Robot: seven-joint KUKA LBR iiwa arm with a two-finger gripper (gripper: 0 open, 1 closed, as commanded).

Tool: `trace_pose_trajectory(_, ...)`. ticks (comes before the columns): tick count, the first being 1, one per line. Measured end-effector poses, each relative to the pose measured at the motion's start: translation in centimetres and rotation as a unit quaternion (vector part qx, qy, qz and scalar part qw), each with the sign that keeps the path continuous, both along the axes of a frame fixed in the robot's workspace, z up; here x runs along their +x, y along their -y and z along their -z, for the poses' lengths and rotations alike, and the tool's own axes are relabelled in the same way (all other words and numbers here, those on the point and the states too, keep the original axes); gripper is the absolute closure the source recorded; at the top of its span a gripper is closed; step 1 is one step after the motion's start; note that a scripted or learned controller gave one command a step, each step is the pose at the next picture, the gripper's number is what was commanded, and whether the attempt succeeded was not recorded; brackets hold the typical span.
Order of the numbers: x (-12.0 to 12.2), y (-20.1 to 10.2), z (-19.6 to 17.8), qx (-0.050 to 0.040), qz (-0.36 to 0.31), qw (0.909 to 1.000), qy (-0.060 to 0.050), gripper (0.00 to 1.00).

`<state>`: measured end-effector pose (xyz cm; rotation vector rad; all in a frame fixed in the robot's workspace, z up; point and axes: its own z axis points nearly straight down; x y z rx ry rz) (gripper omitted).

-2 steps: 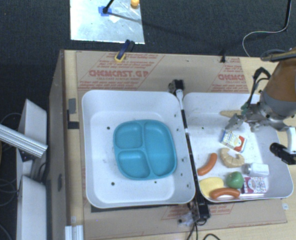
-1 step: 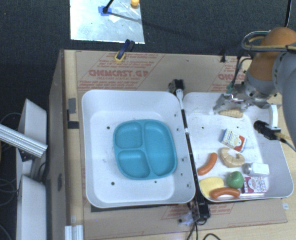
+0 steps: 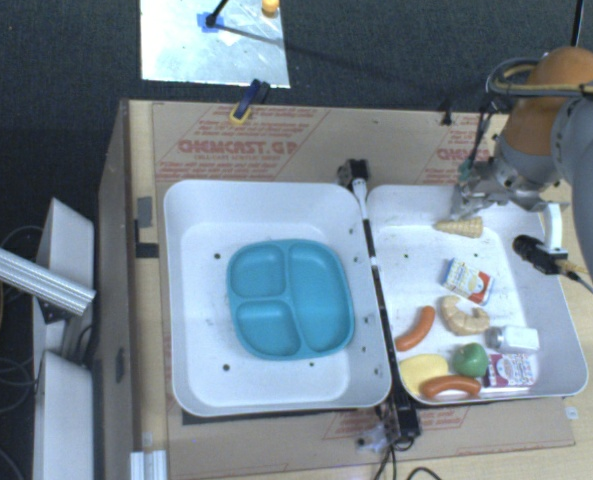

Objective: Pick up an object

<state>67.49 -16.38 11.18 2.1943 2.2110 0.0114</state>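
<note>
My gripper (image 3: 468,204) hangs over the far end of the right bin (image 3: 566,313), just above and behind a tan cone-shaped piece (image 3: 460,228) that lies on the bin floor. Whether it touches the cone is unclear. Further toward the front lie a small white carton with red and blue print (image 3: 467,280), a tan curled pastry (image 3: 463,318), an orange sausage (image 3: 415,328), a green round fruit (image 3: 468,358), a yellow piece (image 3: 424,368), a second sausage (image 3: 449,389) and a red-and-white carton (image 3: 512,368).
The left bin (image 3: 196,268) holds a blue divided plate (image 3: 289,298). A black clip (image 3: 355,173) sits where the two bins meet at the back. The grey arm with its orange band (image 3: 566,78) comes in from the right, with a black part (image 3: 536,253) over the bin's right rim.
</note>
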Motion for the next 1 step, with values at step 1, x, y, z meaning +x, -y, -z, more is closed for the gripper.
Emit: trace_pose_trajectory(1,-0.02,0.0,0.03,0.0,0.0,1.0,0.0,0.0)
